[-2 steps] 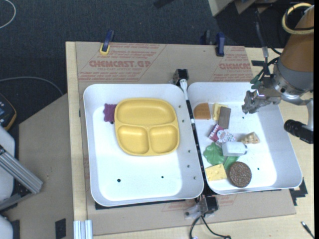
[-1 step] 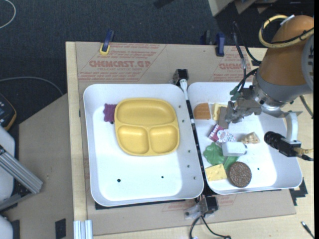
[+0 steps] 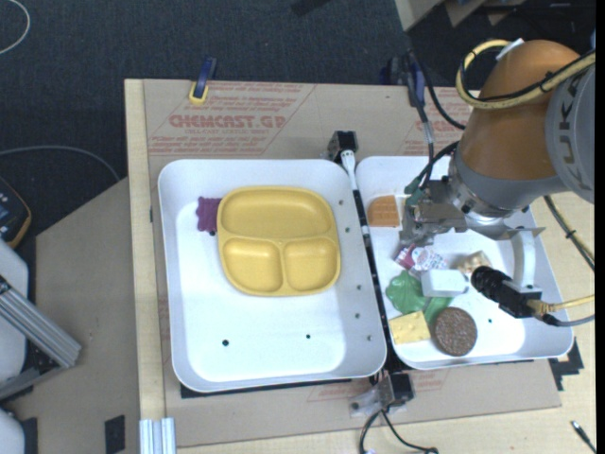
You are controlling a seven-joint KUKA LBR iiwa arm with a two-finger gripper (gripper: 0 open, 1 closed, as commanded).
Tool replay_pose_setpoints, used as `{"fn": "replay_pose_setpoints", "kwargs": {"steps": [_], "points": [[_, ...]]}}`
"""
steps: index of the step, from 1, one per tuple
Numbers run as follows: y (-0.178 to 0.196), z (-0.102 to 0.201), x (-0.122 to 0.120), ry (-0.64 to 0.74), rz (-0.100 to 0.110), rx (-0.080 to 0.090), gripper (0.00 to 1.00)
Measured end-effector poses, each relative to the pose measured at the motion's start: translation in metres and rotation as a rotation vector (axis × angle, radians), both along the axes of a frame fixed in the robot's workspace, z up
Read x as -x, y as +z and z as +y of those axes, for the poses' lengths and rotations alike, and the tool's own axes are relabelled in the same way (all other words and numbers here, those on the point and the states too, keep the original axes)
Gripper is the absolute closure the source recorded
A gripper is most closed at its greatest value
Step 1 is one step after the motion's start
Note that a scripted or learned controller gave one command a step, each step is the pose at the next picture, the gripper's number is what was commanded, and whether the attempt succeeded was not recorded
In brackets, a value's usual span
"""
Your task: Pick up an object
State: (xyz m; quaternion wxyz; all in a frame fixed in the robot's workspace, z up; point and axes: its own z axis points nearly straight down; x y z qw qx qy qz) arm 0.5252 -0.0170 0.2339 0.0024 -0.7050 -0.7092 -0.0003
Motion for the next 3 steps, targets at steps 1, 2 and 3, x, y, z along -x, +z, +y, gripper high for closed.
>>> {"fn": "replay_pose_setpoints", "kwargs": {"steps": [1,2,3], "points": [[-0.015,0.048,0.027,-0.001,0.002,0.001,1.00],[-0.017,0.092,0.054,-0.001,0.003,0.001,1.00],[-0.008,0.087,0.055,-0.006,-0.004,0.003,1.00]]}}
